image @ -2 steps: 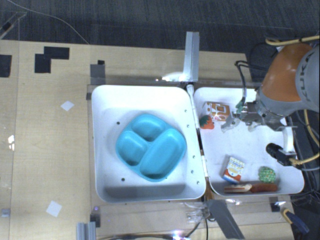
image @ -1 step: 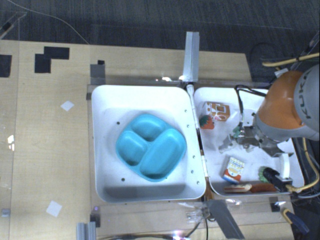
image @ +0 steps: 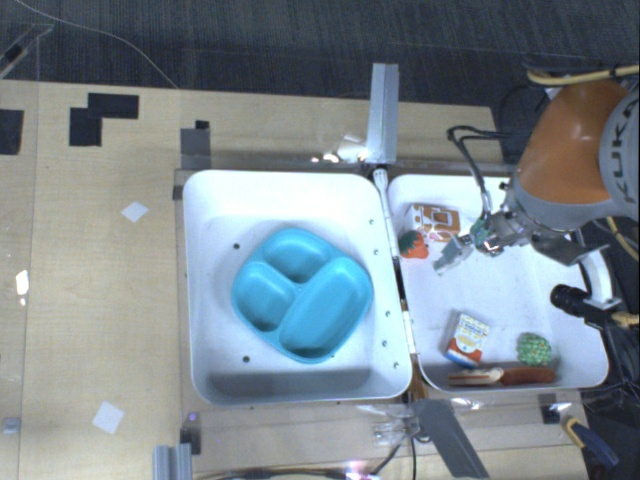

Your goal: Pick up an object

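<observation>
Two-finger gripper hangs over right white bin, fingers spread, grasping nothing; small orange-white carton at its 6 o'clock.

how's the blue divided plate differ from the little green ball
The blue divided plate is large, flat and sky blue, with three compartments; the green ball is small, round and speckled green. The plate lies alone in the left bin; the ball sits in the right bin among other items. Both rest untouched.
</observation>
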`<state>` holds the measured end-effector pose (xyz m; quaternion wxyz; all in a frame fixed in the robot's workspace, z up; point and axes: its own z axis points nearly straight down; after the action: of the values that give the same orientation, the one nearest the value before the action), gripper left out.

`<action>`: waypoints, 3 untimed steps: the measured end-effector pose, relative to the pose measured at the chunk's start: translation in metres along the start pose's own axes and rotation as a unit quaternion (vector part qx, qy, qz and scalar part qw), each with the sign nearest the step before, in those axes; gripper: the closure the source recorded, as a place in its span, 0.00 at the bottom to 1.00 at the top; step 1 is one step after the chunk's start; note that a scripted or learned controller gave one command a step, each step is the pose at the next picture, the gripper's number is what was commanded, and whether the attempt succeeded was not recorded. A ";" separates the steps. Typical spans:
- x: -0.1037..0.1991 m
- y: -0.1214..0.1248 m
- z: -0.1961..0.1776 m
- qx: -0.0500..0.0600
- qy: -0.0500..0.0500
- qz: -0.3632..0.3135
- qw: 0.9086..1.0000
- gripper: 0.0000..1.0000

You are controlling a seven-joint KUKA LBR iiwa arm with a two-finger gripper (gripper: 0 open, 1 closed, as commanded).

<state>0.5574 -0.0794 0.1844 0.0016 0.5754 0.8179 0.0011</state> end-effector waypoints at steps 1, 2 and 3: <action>-0.028 -0.052 0.083 0.001 0.001 0.006 1.000 0.00; 0.006 -0.067 0.094 -0.006 -0.005 0.004 1.000 0.00; 0.005 -0.064 0.084 -0.009 -0.006 0.004 1.000 1.00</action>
<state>0.4958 -0.0960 0.1006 0.0121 0.5788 0.8154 0.0053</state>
